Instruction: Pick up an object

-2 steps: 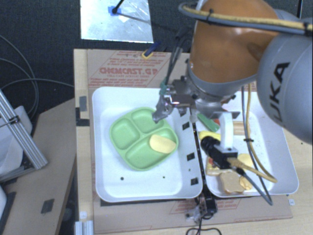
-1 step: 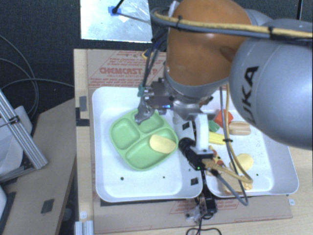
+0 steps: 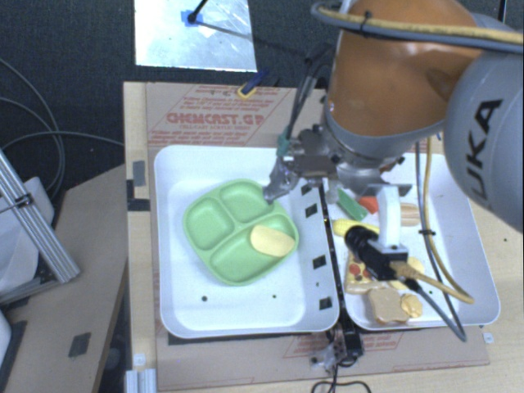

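Looming closest to my camera, the arm's orange band [image 3: 393, 47] hangs over both bins. Below it, my gripper [image 3: 277, 185] hovers at the far rim of a green divided plate [image 3: 221, 228] in the left bin [image 3: 237, 309]; I cannot tell its state. A yellow object [image 3: 272, 241] lies on the plate, just beside the gripper. Cardboard [image 3: 213, 117] underlies the bins, dark floor beyond.

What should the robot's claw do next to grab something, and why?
Probably slide a little toward the yellow piece and come down over it. The claw sits at the far rim of the green divided plate in the left bin, with nothing seen between its fingers. The yellow piece lies close by in the plate's big compartment, apart from the crowded pile in the right bin.
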Available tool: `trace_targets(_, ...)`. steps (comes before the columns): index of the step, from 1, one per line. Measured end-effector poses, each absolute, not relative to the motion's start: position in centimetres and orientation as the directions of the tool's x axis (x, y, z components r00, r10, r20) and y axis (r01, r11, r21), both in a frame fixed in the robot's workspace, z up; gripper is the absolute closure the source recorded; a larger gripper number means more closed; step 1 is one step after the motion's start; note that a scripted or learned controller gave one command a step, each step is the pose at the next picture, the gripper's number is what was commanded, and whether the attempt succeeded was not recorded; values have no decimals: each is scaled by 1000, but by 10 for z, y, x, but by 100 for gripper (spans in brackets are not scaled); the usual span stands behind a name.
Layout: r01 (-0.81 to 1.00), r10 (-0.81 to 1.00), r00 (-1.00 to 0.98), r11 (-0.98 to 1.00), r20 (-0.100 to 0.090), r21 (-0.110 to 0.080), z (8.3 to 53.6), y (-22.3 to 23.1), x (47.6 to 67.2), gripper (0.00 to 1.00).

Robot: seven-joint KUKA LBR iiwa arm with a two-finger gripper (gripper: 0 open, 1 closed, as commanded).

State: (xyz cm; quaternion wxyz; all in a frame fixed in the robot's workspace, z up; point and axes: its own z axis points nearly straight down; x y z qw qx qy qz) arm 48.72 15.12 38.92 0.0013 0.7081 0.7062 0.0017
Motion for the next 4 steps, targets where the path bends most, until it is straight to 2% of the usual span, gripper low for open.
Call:
trace_targets(1,1000,1000,-10,10,5,9,455,214,487,0)
trace_targets(2,1000,1000,-2,2,-6,-15,294,235,487,0)
trace_targets(3,1000,1000,3,-3,-5,-10,185,204,485,0)
trace_targets(4,1000,1000,-4,4,-1,-6,105,235,485,0)
